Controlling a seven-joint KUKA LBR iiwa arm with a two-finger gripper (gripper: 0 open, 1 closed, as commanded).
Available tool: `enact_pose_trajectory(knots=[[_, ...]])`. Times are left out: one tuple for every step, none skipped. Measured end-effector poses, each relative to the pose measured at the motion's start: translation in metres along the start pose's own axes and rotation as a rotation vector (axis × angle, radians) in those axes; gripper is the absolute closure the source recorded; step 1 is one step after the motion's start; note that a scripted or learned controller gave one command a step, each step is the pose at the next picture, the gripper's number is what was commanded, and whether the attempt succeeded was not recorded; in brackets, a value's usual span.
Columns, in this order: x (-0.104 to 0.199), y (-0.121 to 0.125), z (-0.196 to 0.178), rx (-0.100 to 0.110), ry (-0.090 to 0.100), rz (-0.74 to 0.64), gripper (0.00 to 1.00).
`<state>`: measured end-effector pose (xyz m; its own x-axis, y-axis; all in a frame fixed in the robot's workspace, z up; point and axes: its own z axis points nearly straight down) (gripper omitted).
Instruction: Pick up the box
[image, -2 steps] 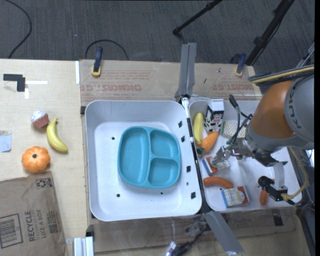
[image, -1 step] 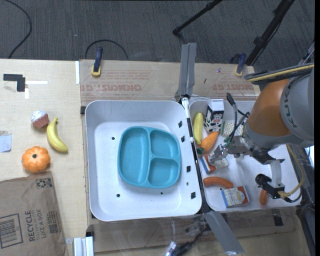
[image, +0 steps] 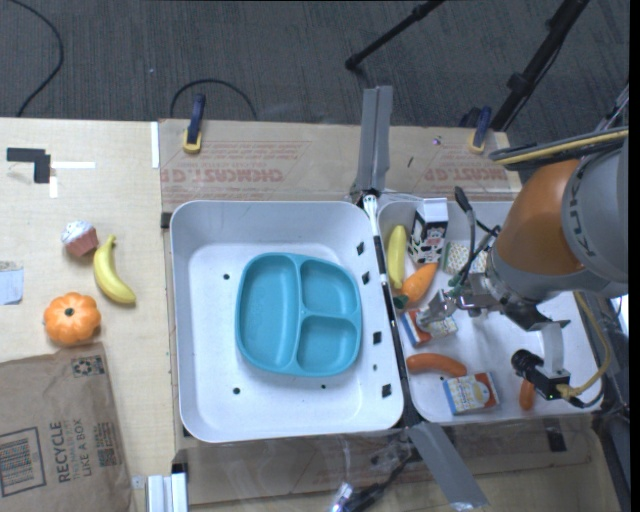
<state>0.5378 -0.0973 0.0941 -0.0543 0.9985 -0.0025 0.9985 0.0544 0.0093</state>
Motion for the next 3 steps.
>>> enact_pose_trajectory(knots=[[0.0038,-0.0210,-0.0001,0.000,0.001,0.000,0.00],[0.0020,-0.0194,-0.0078,0.001,0.001,0.003,1.00],[0.0021,-0.0197,-0.0077,0.002,0.001,0.004,0.00]])
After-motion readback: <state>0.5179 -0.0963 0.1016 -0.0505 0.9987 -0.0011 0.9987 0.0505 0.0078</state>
